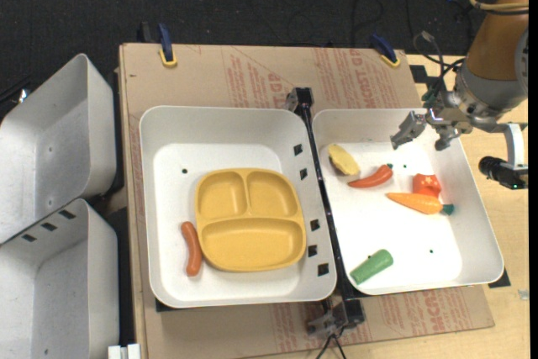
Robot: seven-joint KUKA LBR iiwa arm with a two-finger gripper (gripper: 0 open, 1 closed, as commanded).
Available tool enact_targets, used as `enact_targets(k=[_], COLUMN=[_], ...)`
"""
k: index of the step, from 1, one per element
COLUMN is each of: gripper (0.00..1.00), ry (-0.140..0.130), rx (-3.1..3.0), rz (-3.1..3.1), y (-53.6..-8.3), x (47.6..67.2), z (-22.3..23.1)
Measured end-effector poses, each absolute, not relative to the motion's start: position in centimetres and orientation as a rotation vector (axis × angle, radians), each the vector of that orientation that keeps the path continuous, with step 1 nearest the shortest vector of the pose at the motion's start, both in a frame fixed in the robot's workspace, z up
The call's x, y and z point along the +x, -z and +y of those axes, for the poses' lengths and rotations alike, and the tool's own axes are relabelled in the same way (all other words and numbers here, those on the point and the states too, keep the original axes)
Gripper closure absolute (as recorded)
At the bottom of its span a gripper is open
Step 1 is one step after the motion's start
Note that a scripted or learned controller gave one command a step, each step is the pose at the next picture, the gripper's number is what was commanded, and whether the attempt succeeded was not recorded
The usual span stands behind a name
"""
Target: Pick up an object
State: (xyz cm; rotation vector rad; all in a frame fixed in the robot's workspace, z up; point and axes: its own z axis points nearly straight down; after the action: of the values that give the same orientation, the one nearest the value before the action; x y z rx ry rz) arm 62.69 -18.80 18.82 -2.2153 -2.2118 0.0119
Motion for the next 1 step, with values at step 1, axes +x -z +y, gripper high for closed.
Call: enact_targets(k=[1], gripper=[0.00], ry=[0.000], rx=[-2.220], rz=[-2.223], y=[-19.60], x=[63.03], z=[-18.76])
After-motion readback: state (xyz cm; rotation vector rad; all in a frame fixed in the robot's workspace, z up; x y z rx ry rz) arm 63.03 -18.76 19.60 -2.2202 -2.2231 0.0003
